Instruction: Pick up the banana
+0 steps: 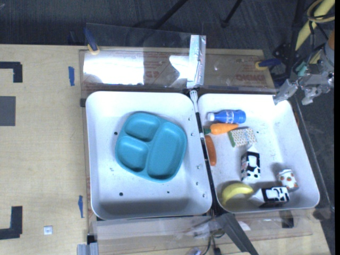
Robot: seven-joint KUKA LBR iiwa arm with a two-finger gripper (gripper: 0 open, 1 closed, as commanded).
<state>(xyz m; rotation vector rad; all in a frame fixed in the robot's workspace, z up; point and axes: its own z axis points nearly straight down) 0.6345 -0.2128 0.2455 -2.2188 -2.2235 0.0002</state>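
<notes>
Wooden desk (37, 142), two white bins. Banana (236, 192) at near-left corner of right bin (297, 142), beside cow-print toy (251, 166). Probably light, smooth, curved; grasp mid-body across width. Claw (303, 86) beyond far-right rim; open or closed, cannot tell.

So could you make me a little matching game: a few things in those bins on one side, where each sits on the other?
Things:
1. banana
2. blue tray
3. blue bottle
4. gripper

Places:
A. left bin, middle
B. right bin, far edge
C. above the right bin's far right corner
D. right bin, near edge

Pairs: 1-D, 2-A, 3-B, 4-C
</notes>
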